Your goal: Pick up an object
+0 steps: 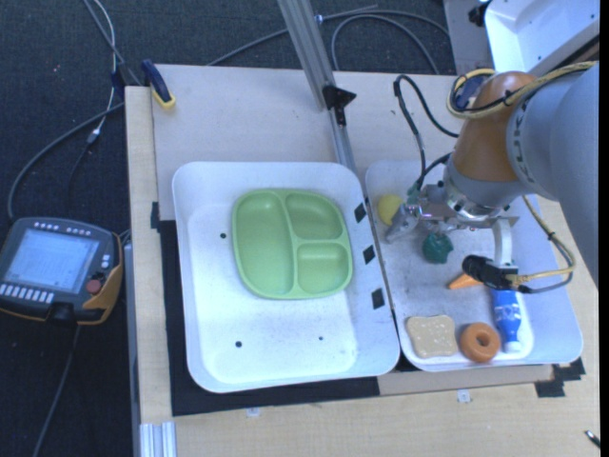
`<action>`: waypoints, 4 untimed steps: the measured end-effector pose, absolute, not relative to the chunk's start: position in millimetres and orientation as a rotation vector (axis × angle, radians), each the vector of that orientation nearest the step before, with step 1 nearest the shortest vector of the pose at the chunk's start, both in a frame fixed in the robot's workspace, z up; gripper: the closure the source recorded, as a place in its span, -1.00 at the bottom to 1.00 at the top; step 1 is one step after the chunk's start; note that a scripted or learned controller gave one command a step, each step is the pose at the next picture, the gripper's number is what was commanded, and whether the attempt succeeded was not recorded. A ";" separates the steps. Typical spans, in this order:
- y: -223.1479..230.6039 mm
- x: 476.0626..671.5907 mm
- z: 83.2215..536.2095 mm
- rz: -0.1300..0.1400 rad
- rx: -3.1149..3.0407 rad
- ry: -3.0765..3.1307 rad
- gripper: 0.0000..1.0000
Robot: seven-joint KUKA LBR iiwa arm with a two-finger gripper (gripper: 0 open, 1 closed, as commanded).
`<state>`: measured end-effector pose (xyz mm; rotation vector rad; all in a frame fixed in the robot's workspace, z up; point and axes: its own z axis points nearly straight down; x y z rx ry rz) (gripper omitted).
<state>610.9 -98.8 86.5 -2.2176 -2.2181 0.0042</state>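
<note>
The grey arm (533, 122) with its orange band reaches in from the right over the right-hand bin (561, 336), and its pincer (425, 219) hangs low above the upper left part of that bin — the fingers are hidden in the cluster of metal and cable under the wrist, so whether they are parted or closed on anything I cannot tell. A small dark green object (437, 248) lies just beneath the pincer, and a yellow object (388, 207) sits just beside it against the bin's left wall. Lower down lie an orange piece (462, 280), a blue and white tube (507, 316), a tan slice of toast (431, 335) and a brown doughnut (479, 342). The left bin (219, 350) holds a green divided plate (291, 244) — both bins rest on the wooden surface (228, 112)
</note>
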 end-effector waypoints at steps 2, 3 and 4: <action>-106.9 615.1 149.0 -0.005 -2.224 -2.224 1.00; -100.3 624.8 204.3 -0.006 -2.222 -2.227 1.00; -99.8 625.4 205.5 -0.002 -2.221 -2.223 1.00</action>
